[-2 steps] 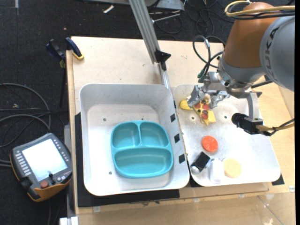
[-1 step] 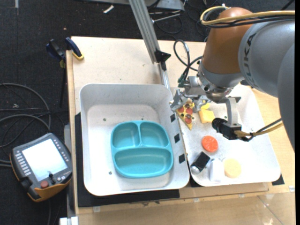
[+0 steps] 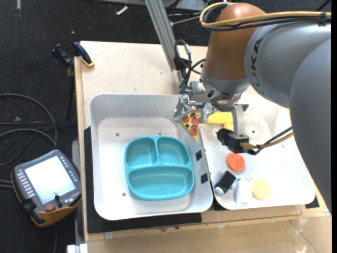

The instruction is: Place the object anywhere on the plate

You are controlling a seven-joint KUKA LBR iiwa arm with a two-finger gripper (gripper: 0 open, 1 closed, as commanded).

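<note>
From my remote seat, going L to R: the turquoise three-compartment plastic plate lies flat mid left white bin, bare, w/ room on any section for a drop. At the rim between bins, the jaws hang low over a small pizza-slice toy w/ red and yellow toppings. It looks pinched between them, prob. the object mid-transfer, but I can't tell for sure; the orange ball and yellow round piece lie in the right bin.

— Where did the teal three-compartment plastic plate lie?
— In the left white bin. The orange round toy and pale yellow disc lay in the right white bin.
</note>
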